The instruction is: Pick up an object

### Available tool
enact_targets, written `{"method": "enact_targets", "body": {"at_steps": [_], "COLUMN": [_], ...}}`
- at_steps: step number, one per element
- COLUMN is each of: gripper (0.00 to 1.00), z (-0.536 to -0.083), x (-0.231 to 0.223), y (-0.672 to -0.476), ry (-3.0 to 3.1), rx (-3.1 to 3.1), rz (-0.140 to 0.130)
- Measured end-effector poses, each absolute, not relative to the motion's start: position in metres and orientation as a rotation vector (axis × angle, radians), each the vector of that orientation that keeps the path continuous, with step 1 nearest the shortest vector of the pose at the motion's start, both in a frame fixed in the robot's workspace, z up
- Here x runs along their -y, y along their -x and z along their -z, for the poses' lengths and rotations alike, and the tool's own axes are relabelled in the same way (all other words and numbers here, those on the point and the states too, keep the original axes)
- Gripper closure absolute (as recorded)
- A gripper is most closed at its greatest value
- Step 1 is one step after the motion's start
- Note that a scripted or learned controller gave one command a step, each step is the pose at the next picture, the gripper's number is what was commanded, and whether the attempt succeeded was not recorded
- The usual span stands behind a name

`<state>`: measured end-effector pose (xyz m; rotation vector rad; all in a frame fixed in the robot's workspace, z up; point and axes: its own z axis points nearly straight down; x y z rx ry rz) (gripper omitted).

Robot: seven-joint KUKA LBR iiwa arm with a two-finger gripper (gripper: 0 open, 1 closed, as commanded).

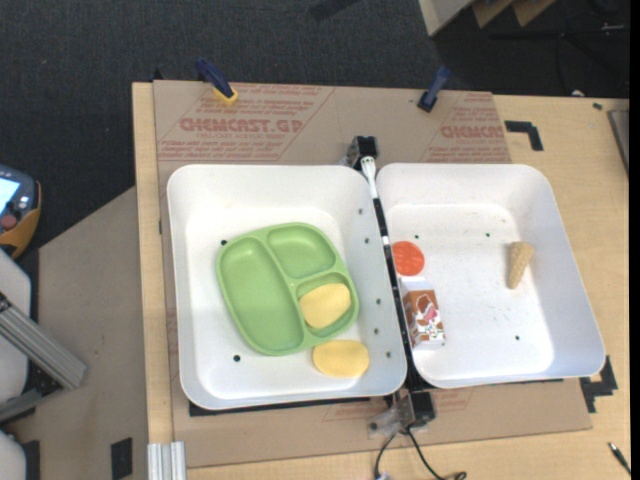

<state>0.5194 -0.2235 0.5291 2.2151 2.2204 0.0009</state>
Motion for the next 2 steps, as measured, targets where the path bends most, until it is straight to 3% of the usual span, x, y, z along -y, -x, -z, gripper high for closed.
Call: {"method": "enact_targets", "body": {"at_steps": [1, 2], "gripper": [1.00, 1.00], "z": [-0.536, -0.507], "x": [0.224, 0.223], "y": [-0.477, -0.517], "ry": [-2.223, -2.220], "rx": [-2.220, -2.226], "rz": [0.000, 0.003]}}
